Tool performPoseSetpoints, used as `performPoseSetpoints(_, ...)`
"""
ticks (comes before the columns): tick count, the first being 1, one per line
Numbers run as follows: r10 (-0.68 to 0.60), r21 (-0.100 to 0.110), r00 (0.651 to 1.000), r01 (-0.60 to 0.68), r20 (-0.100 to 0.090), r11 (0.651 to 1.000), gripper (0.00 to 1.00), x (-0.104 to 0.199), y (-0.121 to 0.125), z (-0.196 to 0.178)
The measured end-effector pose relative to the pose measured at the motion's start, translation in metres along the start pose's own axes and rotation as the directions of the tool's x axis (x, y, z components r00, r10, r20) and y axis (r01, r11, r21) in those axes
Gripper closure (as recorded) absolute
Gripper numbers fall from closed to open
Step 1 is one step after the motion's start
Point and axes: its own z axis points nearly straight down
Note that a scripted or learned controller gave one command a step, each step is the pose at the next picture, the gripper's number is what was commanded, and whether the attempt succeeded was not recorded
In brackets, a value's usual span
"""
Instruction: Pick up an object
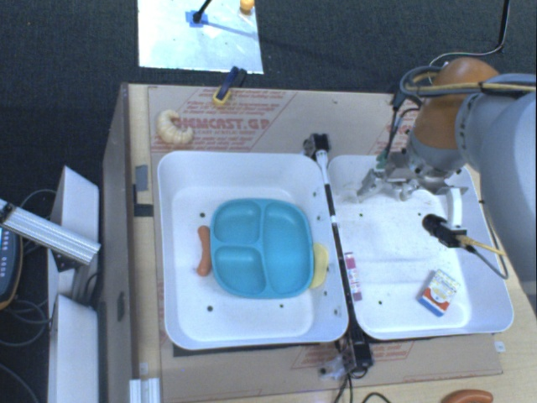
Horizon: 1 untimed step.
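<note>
Nearest item: an orange-red object (466,395), cut by the near frame edge at right; identity not determinable.

Right bin (394,309), near right corner: one small carton (440,292), white, blue and orange, lying flat, untouched. Same bin, near left, against the divider: a pink-and-white stick (350,274).

Left bin (193,309): blue divided plate (260,246) at centre; brown sausage (203,250) just left of it; a yellow piece (320,264) tucked at its right rim.

My jaws hang over the far part of the right bin, standing apart with nothing between them, well apart from the carton. My arm (495,133) enters from the right.

Far tabletop (268,116): a pale ribbed piece (172,127) at left, a blue-and-yellow tool (228,85) beyond it.
</note>
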Motion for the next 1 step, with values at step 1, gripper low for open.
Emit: performPoseSetpoints(1,-0.003,-0.001,1.000,0.003,0.000,1.000,0.00,0.0147,0.0118,-0.0002)
